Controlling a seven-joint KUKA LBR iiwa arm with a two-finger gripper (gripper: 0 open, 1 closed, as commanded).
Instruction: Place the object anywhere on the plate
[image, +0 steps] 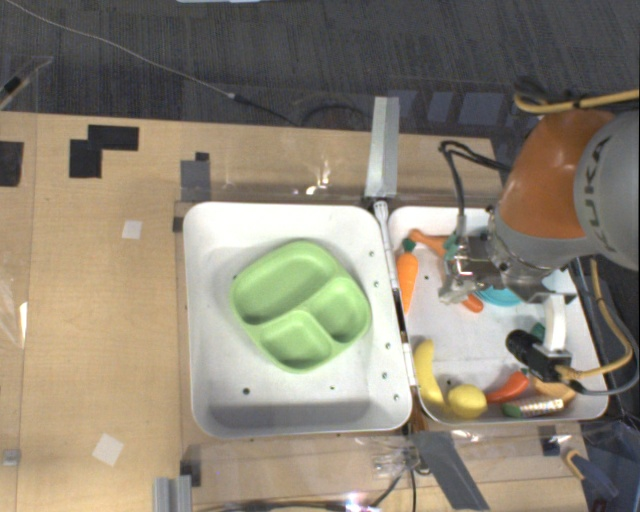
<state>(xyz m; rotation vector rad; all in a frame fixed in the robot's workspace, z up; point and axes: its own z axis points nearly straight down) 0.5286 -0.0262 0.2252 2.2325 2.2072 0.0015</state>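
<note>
Looking down on my bench, I see two shallow white bins side by side. My left bin (205, 330) carries a lime-green plate (300, 303), moulded into three compartments and sitting at a slant near the bin's middle; nothing lies on it. My right bin (432, 222) is crowded with toy food: an orange carrot (408, 277) lies lengthwise just beside the divider wall, a yellow banana (425, 367) curves along the lower left corner, a yellow lemon (466, 400) sits touching the banana's end, and a red chili pepper (511, 386) lies near the front wall. A blue piece (499, 296) peeks out from under the wrist. My arm (560, 190) reaches in from the right, its orange band prominent, and the gripper (462, 283) hangs low over the right bin's upper half, close to a small orange piece (470, 303). Whether the tool is clenched or released, I cannot tell from this angle. Every candidate object lies in the right bin, well apart from the plate.
</note>
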